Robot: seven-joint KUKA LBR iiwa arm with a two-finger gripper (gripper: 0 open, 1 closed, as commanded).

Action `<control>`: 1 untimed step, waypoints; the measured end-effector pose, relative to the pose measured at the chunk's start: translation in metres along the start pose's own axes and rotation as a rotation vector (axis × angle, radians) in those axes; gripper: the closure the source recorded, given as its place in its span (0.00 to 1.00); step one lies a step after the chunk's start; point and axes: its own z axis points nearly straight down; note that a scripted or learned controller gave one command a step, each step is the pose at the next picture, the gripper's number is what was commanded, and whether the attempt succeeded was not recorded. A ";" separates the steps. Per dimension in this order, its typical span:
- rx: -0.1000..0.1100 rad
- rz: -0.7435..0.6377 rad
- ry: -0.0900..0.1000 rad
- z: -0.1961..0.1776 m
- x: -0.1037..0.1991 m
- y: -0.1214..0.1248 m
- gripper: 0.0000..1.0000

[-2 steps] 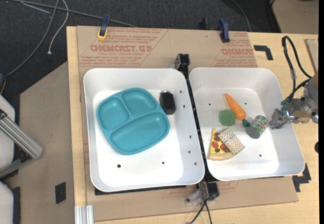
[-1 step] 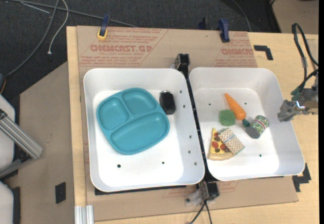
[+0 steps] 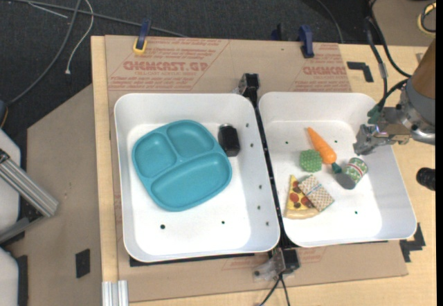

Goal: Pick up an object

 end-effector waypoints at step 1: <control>0.000 0.000 0.001 -0.007 0.049 0.020 1.00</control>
